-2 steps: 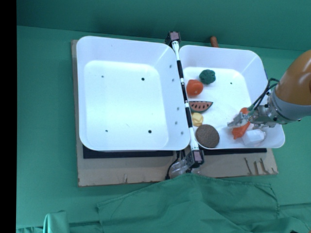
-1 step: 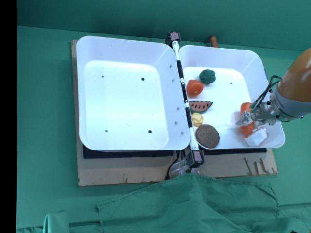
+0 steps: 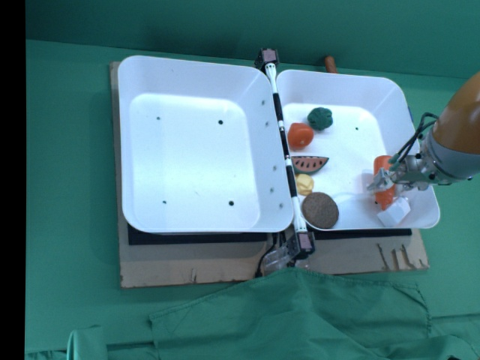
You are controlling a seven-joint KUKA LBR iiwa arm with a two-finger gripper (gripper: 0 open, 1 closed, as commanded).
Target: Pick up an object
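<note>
Arm comes in from the right, gripper (image 3: 382,180) low over the right bin (image 3: 390,96), at its right wall. It's right on the orange-red piece (image 3: 384,195), a carrot-like thing lying along the near-right side, w/ a white block (image 3: 394,213) touching its near end. Can't tell from here if the fingers are spread or pinching; metal bits overlap the orange piece and hide the gap.

Other stuff sits along the bin's left wall: green lump (image 3: 320,118) far, red tomato-ish ball (image 3: 300,135), watermelon slice (image 3: 309,163), small yellow piece (image 3: 304,184), brown disc (image 3: 320,210) nearest. Left bin (image 3: 142,77) has nothing to go for.

To do this well, I'd say: straddle the orange piece across its narrow width, not lengthwise, close firmly, then lift straight up. Risks: the wall crowds one finger, the white block may get snagged too, and a rounded toy can squirt out.
</note>
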